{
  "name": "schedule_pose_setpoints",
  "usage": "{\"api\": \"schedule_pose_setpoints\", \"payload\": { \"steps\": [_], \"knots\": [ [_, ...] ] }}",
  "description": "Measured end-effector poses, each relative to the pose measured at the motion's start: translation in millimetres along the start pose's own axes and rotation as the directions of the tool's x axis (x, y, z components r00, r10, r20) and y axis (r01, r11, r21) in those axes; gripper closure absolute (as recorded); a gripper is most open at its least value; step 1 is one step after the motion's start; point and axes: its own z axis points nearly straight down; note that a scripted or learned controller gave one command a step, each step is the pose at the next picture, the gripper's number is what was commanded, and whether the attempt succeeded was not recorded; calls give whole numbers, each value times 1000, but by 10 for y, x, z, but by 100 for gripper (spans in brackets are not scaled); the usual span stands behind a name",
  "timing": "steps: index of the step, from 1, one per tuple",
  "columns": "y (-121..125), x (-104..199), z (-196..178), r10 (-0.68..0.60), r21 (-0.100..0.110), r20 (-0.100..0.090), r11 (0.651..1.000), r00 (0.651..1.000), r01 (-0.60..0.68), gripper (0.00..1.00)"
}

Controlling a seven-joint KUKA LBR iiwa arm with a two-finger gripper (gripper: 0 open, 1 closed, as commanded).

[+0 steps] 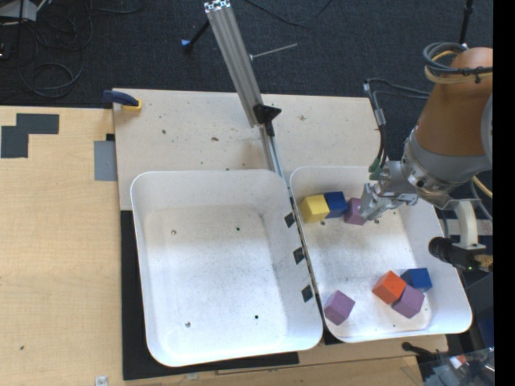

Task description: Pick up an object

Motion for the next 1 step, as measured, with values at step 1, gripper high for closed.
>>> {"api": "schedule_pose_setpoints", "payload": {
  "steps": [1],
  "knots": [
    [199, 535, 16, 0, -3, 1, 1000, 1000, 0, 100]
  ]
}}
